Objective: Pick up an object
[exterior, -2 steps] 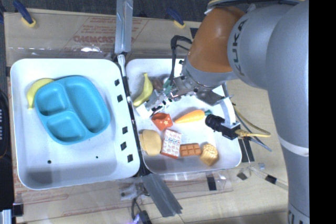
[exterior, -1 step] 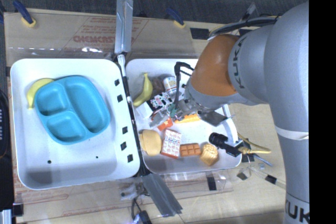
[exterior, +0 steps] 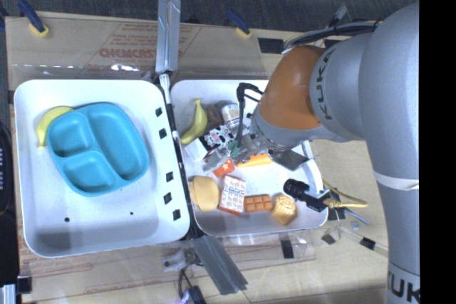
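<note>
Right bin (exterior: 313, 218) crowded under arm (exterior: 335, 92)

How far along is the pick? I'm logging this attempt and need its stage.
Done: the arm has reached into the right bin, with the gripper low among the clutter near the banana. In hand: nothing visibly lifted; the wrist hides the grasp. Left: close on an item and raise it. The blue tray sits in the left bin.

Small items, among them a banana (exterior: 194, 122), lie jumbled in the right bin (exterior: 214, 224).
</note>
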Robot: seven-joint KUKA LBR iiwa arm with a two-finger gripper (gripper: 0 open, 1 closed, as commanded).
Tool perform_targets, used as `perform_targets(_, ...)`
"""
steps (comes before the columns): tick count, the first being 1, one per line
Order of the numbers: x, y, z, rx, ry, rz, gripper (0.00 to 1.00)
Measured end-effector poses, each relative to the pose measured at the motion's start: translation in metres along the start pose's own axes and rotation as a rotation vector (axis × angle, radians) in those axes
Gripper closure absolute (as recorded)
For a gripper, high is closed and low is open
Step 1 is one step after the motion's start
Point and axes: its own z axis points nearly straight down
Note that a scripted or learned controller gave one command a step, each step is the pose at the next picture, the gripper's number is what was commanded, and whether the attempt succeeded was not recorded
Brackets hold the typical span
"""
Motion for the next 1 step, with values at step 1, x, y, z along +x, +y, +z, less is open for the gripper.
perform_targets(1,0.0047,-0.0115,0.04,-0.003,-0.002,0.104,0.0)
